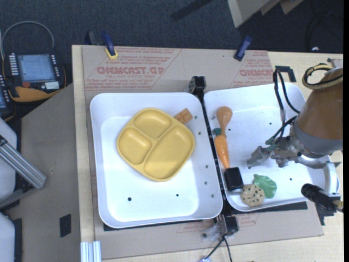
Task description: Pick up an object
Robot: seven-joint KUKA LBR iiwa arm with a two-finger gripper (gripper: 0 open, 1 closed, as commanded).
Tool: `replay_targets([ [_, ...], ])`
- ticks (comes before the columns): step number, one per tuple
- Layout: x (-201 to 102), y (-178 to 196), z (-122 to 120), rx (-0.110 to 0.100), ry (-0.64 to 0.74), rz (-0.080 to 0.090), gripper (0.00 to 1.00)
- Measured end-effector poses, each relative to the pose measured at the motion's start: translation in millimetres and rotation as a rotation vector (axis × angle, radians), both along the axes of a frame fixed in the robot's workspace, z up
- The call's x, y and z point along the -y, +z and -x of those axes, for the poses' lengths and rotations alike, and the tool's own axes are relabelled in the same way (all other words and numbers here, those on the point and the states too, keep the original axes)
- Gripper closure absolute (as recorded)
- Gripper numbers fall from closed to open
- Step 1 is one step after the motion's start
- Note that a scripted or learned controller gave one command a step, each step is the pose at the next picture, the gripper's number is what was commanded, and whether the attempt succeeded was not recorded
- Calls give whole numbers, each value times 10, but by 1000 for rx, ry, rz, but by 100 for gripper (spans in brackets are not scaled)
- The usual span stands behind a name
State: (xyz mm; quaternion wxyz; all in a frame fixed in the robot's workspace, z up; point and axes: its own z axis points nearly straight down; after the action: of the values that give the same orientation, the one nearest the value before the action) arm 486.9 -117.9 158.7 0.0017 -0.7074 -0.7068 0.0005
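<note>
Reaching leftward over the right bin (283, 100), the gripper (260, 158) hovers; finger state unclear.

Bare floor right of carrot (221, 150)

- The board (163, 64) under the bins bears red print "CHEMCAST GP" at 12 o'clock of the left bin (103, 146).
- The same print, cut off, at 1 o'clock.

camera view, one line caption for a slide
Gripper poised in right bin above green toy; yellow divided plate in left bin.
</note>
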Motion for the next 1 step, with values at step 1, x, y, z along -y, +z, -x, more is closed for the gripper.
replay_targets([
  [1, 60, -455, -55, 0, 0, 0, 0],
])
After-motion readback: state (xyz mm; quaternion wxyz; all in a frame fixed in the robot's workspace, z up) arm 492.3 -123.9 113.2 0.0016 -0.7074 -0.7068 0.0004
